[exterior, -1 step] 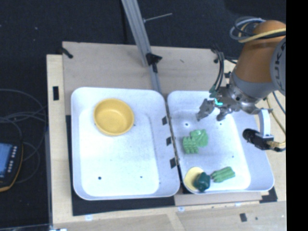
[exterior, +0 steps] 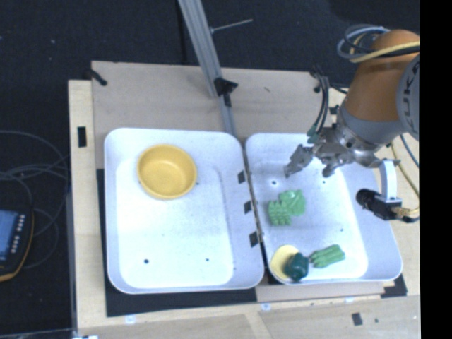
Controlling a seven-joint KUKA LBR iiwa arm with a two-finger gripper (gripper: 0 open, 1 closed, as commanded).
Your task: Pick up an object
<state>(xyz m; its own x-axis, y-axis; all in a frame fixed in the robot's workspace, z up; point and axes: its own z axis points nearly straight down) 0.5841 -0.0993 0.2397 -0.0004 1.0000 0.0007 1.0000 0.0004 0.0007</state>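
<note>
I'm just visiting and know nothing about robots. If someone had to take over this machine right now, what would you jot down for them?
Gripper: open, holding nothing, hanging over the upper part of the right bin.
Right bin: a light green blocky toy sits near the middle, just below the gripper. At the near edge lie a small yellow cup with a dark green piece in it and a green ridged toy beside it.
Left bin: a yellow bowl in its upper left part.
Done: nothing picked up yet.
Left: lower onto one object, probably the blocky toy as it is nearest, close on it and lift.
</note>
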